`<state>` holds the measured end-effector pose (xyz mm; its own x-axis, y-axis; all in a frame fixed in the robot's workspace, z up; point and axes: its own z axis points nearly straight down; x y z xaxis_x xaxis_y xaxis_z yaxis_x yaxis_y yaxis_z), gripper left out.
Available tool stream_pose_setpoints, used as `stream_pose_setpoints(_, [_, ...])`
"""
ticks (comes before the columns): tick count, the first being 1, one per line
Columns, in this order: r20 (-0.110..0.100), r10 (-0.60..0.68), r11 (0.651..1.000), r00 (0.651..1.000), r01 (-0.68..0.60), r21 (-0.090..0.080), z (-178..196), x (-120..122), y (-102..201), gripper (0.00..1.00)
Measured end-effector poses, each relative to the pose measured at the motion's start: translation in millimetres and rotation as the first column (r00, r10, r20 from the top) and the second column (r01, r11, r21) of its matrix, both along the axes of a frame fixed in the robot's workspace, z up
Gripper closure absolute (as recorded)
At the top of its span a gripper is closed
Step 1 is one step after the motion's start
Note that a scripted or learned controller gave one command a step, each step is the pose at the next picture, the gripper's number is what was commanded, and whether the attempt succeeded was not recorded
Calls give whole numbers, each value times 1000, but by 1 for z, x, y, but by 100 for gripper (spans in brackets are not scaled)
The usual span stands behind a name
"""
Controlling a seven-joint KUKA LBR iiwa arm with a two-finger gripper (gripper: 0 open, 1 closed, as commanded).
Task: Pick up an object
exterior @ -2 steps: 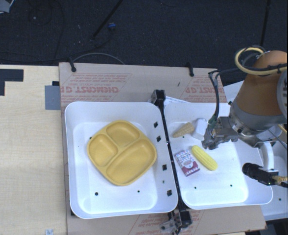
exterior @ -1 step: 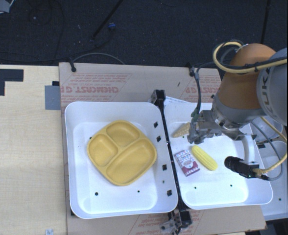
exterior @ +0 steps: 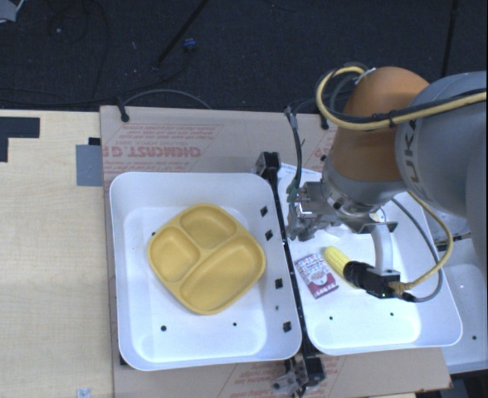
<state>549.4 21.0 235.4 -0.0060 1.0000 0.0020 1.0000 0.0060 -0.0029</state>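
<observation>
Cardboard sheet (exterior: 227, 139) – red print upside-down, approx. "CHEMCAST"; packet (exterior: 317, 274) in R bin (exterior: 427, 326), label unreadable – claw (exterior: 300, 225) state unclear.

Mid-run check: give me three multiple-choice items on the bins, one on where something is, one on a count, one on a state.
1. The red-and-white packet lies: A in the left bin; B in the right bin; C on the bench outside the bins.
2. The yellow plate has how many compartments? A two; B three; C five.
3. The plate lies: A hollows up; B upside down; C on edge.
Key: B, it rests on the right bin's floor; B, three hollows show; A, the hollows face the camera.
</observation>
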Motion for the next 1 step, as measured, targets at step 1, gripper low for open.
stream_pose_setpoints(1, [-1,-1,1000,1000,1,-1,-9,7,48,100])
